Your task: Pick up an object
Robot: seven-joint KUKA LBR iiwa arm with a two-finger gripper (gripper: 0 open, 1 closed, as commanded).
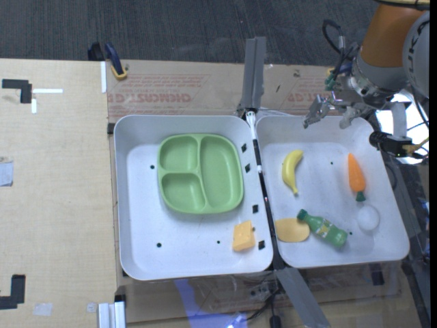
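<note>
My gripper [332, 112] hangs over the far rim of the right bin [382, 251], its two fingers spread apart with nothing between them. Inside that bin lie a yellow banana [292, 170], an orange carrot [356, 175], a green bottle [323, 228], a flat yellow-orange chip-like piece [291, 231] and a small white round object [368, 219]. The banana sits below and left of the gripper, the carrot below and slightly right.
The left bin [136, 251] holds a green divided plate [201, 174] and an orange cheese wedge [244, 237] near its front right corner. A grey divider post [253, 74] rises between the bins. The arm's orange band [392, 19] occupies the upper right.
</note>
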